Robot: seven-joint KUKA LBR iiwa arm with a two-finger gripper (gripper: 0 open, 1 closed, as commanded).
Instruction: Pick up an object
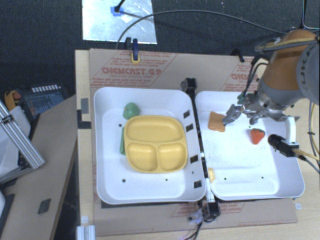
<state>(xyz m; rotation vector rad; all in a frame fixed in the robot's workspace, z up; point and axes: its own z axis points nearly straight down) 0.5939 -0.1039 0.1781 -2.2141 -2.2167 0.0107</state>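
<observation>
Gripper (233,115) over right bin (250,184), near far-left corner — fingers' state unclear, tips just beside orange piece (216,122); red piece (257,136) apart.

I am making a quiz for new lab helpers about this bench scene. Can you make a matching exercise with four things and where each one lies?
Things:
1. yellow divided tray
2. green object
3. orange block
4. red-orange piece

Places:
A. right bin, below the arm's wrist, toward the right wall
B. middle of the left bin
C. right bin, upper left part, beside the gripper
D. left bin, at the tray's upper left edge

Pairs: 1-B, 2-D, 3-C, 4-A
</observation>
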